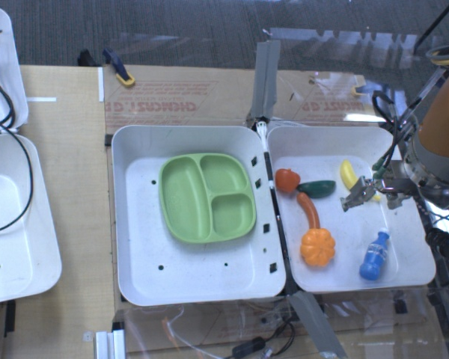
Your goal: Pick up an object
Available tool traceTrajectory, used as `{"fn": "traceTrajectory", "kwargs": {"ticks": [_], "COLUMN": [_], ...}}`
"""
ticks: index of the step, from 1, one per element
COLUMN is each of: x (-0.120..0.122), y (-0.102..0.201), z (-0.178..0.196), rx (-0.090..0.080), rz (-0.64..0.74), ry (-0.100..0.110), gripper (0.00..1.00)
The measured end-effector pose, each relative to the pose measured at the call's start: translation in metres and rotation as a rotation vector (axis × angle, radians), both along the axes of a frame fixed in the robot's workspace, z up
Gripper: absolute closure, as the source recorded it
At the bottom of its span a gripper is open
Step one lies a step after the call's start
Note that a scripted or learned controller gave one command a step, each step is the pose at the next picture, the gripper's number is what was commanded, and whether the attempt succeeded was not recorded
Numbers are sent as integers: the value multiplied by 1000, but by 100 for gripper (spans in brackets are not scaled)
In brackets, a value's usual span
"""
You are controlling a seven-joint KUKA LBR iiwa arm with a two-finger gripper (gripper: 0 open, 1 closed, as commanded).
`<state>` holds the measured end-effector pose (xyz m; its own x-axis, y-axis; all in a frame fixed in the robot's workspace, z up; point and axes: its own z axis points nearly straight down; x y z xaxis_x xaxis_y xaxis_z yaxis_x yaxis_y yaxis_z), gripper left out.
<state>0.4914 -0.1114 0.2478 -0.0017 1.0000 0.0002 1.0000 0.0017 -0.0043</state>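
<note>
Wooden bench (pixel 67 170) under two white bins (pixel 135 223); left of bins, white tub (pixel 15 223); gripper (pixel 359 193) spread.

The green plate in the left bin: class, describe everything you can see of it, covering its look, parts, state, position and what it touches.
The green plate is a pale green, rounded-rectangle tray that looks like matte plastic. Raised ridges split it into three compartments: one long section on its left, two smaller ones on its right. All three hold nothing. It lies flat, right side up, turned slightly askew, roughly central on the floor of the left white bin. It touches only that bin's floor, apart from the walls.
</note>
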Motion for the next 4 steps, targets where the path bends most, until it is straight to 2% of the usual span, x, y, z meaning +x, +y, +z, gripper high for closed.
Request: {"fn": "traceTrajectory", "kwargs": {"ticks": [1,2,3,4], "x": [34,-7,-7,-7], "y": [2,14,13,13], "z": [-144,-156,-147,-147], "rx": [0,1,1,1], "rz": [-13,94,89,90], "ry": [1,-6,-4,-4], "gripper": [0,0,100,0]}}
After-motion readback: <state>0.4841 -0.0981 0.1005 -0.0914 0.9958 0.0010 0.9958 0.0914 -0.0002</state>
